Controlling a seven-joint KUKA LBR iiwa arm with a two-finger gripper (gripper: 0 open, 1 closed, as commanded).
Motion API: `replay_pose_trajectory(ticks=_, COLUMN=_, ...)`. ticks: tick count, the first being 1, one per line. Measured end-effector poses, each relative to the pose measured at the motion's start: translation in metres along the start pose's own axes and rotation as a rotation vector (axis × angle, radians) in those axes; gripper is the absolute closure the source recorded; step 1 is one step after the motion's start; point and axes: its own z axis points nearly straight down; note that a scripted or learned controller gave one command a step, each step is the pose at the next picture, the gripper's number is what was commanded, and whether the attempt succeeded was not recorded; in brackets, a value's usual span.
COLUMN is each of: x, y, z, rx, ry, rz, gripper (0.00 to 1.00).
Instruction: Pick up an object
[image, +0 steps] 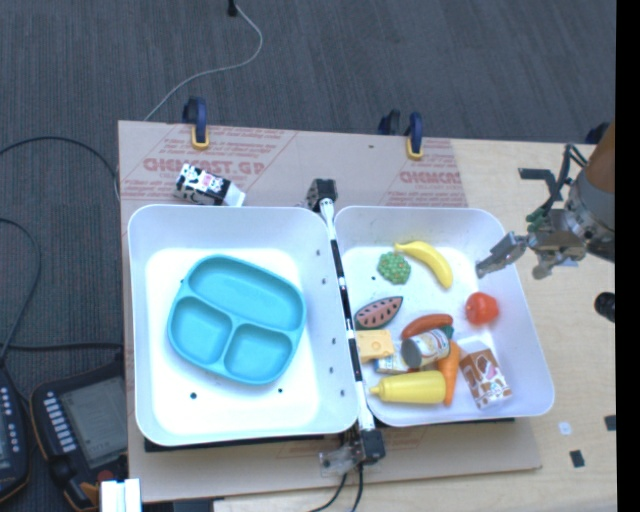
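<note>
Right white bin (520, 330) of toy food; empty, open pincer (520, 252) at its right rim, tomato (481, 307) just below.

The arm (600, 190) is cut off by the right edge, so just its wrist end shows behind the gripper (510, 255). Whether the gripper's fingers stand apart or together is too small to tell. Below and left of the gripper, the small can (427, 347) hides part of the hot dog (428, 325), and the carrot (451, 368) lies partly under the yellow mustard bottle (410, 387). Far left of the gripper, a dark device (80, 425), perhaps a teach pendant, is cut by the bottom-left corner.
</note>
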Motion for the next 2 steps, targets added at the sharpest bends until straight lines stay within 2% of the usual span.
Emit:
replay_pose_trajectory(ticks=1, x=0.010, y=-0.011, z=0.122, rx=0.004, ry=0.001, rz=0.000, gripper=0.00)
replay_pose_trajectory(ticks=2, x=0.075, y=-0.041, z=0.163, rx=-0.009, ry=-0.004, rz=0.002, gripper=0.00)
